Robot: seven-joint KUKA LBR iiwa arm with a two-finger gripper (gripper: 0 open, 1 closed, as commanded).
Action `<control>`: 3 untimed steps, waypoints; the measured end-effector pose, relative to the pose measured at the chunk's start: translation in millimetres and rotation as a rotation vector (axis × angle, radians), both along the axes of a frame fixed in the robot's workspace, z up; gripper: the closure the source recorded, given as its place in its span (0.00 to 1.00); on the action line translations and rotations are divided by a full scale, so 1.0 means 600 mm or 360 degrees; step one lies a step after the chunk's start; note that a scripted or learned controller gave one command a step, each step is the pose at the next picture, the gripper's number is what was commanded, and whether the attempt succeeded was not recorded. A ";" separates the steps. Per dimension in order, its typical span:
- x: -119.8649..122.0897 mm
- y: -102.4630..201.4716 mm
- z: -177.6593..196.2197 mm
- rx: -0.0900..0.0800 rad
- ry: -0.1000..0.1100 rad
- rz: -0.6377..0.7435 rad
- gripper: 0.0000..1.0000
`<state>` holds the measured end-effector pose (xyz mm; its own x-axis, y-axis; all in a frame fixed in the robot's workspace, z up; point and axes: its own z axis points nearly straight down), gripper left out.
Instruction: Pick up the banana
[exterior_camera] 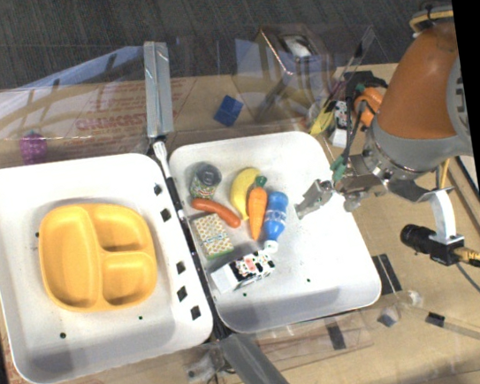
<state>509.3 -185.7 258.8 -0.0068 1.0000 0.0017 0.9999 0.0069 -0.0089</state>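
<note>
Lies in the right bin point(346, 242), banana point(243, 190) curving from upper right to lower left beside the carrot point(257, 212); gripper point(312, 195) nearby, jaw state unclear.

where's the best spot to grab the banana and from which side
Probably the banana's upper curved end, coming straight down from above. Its lower half is crowded: the carrot lies against its right side and the red sausage sits at its lower left. The gripper is over the right bin.
</note>
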 end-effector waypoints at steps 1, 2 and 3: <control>0.142 0.025 -0.283 -0.0001 -0.0006 0.0094 0.00; 0.237 0.046 -0.283 0.0002 -0.0007 0.0243 0.00; 0.216 0.130 -0.285 0.0001 0.0002 0.0032 0.00</control>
<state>638.8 -107.8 87.6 -0.0270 0.9996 0.0021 0.9996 0.0270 -0.0101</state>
